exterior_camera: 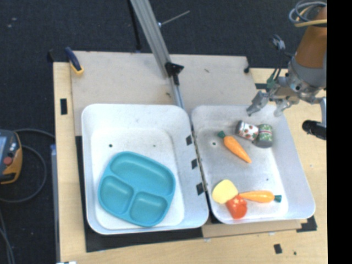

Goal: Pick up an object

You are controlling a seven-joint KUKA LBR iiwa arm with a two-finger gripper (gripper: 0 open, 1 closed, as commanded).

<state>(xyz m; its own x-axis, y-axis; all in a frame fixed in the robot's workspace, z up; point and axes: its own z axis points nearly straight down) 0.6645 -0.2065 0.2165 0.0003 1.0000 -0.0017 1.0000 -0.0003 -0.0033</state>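
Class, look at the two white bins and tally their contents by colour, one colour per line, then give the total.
Orange: 2, the carrot and the second carrot
Yellow: 1, the yellow piece
Red: 1, the red piece
Blue: 1, the divided plate
Mixed pattern: 1, the can
Total: 6

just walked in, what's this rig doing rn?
A KUKA arm reaches in from the right, its hand open above the far edge of the right bin, holding nothing. That bin holds a carrot, a small patterned can next to a dark greenish object, a yellow piece, a red pepper and a second carrot. The left bin holds a blue divided plate. No pick has happened yet.
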